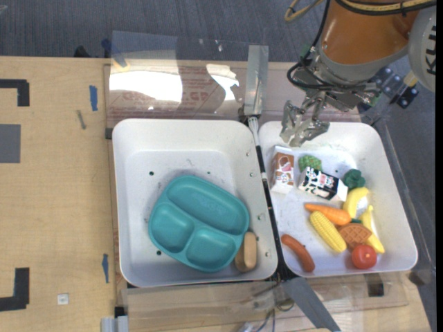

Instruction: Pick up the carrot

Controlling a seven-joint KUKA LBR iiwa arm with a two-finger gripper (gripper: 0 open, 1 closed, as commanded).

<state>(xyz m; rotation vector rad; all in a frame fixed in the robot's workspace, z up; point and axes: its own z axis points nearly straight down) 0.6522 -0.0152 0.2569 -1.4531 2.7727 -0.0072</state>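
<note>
Small orange plastic carrot [329, 213] lies mid right white bin [398, 185], ungrasped. Metal two-finger gripper [302, 126] hovers at far rim; jaws open, empty.

The carrot [330, 214] is looking like smooth, shiny plastic. The teal tray [199, 222] is looking like smooth, dull plastic. The white bins [131, 185] are shining a little. The bench [52, 185] is looking like pale wood.

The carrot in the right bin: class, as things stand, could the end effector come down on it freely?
Probably yes, but tightly. The carrot lies uncovered, and the end effector hangs above the bin's far end. The corn and banana crowd it closely.
</note>
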